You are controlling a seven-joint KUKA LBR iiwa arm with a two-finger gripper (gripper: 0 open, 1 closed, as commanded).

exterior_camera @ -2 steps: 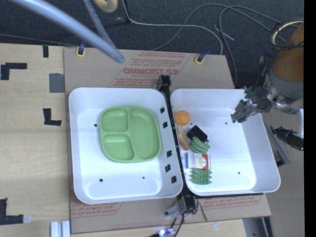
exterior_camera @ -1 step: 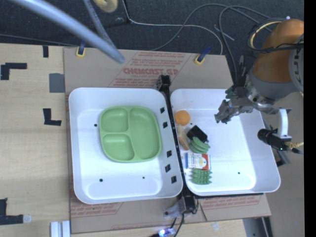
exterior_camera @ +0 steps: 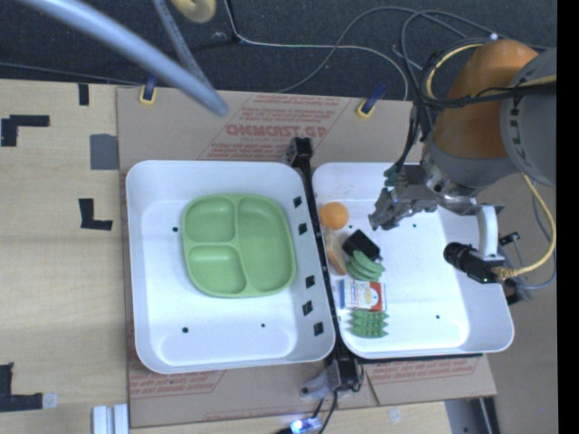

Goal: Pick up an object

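Note:
In the right bin (exterior_camera: 452,315), along its left wall, lie an orange ball (exterior_camera: 334,215), a small black block (exterior_camera: 360,242), a green ridged piece (exterior_camera: 366,265), a tan item (exterior_camera: 336,256), a white packet with red print (exterior_camera: 362,294) and a green leafy toy (exterior_camera: 367,323). My gripper (exterior_camera: 387,213) hangs above the bin's upper middle, just right of the orange ball and above the black block. I see nothing between its fingers.
The left bin (exterior_camera: 154,269) holds a green divided plate (exterior_camera: 239,244). Black clips line the divider between the bins (exterior_camera: 312,242). Cables loop behind the bench. The right half of the right bin's floor is bare white.

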